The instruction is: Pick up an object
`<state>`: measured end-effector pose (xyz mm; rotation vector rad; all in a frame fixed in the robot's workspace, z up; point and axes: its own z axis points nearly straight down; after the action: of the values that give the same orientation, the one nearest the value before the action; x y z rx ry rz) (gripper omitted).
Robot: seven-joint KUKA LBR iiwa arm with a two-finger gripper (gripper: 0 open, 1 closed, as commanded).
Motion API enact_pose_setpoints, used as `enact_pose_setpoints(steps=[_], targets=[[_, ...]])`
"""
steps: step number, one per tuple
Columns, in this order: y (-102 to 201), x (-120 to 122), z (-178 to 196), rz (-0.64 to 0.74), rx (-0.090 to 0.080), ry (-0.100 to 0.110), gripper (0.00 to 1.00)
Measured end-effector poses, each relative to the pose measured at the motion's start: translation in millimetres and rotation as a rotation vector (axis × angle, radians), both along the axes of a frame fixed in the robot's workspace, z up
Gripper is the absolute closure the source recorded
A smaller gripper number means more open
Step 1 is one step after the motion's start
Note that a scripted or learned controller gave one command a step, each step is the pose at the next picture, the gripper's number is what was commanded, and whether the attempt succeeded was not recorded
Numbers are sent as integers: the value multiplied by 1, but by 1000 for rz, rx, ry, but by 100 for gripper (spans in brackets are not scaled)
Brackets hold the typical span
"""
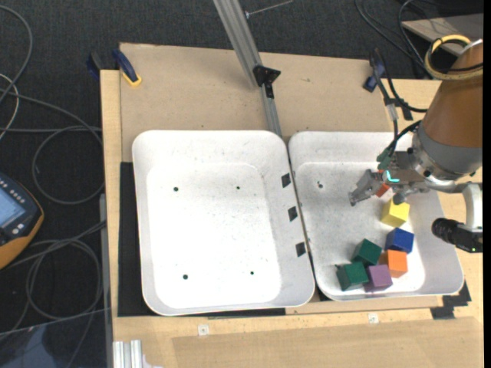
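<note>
Right bin (322, 278), right half of frame: holds a loose cluster of small blocks toward its lower right. Claw (371, 189), right of centre, hangs over the bin's upper part, fingers spread, nothing between them. Nearest candidate: yellow block (395, 213), just below and right of the claw tips, apparently tilted on an edge. Further toward the lower right: blue block (400, 241), orange block (397, 261), two green blocks (368, 251) (353, 274), purple block (378, 277), packed touching one another. A small red-orange item beside the claw is partly covered by it; identity unclear. Arm's wrist is cut off at the frame's right edge. Left bin (207, 152) on the bench (192, 75).
</note>
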<state>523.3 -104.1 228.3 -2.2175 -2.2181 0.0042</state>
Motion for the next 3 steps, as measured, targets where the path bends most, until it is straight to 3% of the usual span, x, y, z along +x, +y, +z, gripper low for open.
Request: enact_pose_setpoints(steps=[1,3], targets=[[0,1,2,0,-1,-5,0],[-3,-11,-88,-1,0,2,0]])
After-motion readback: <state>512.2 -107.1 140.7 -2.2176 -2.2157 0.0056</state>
